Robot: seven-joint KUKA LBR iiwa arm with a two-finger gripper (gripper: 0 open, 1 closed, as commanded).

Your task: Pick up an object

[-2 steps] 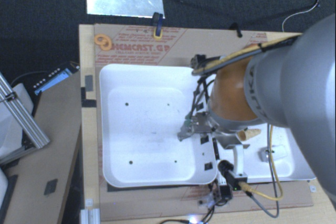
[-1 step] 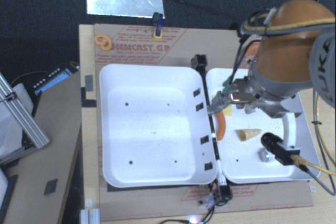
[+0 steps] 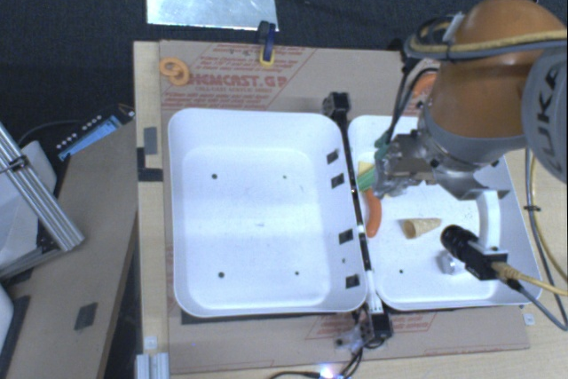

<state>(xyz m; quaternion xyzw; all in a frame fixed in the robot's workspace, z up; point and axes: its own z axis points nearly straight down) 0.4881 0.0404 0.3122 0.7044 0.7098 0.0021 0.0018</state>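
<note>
Hovering low, the pincer (image 3: 383,177), its grip state impossible to tell, sits just above an orange carrot-like piece (image 3: 374,217): seemingly light, stiff, slippery; best pinched mid-length.

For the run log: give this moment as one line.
arm: over right bin | end effector: near divider, above carrot | wedge: right bin floor | left bin: untouched | grasp: unconfirmed

Chunky grey arm (image 3: 543,115) with a big orange band (image 3: 497,71), yellow and black cables (image 3: 497,38) looped around it, metal wrist.
</note>
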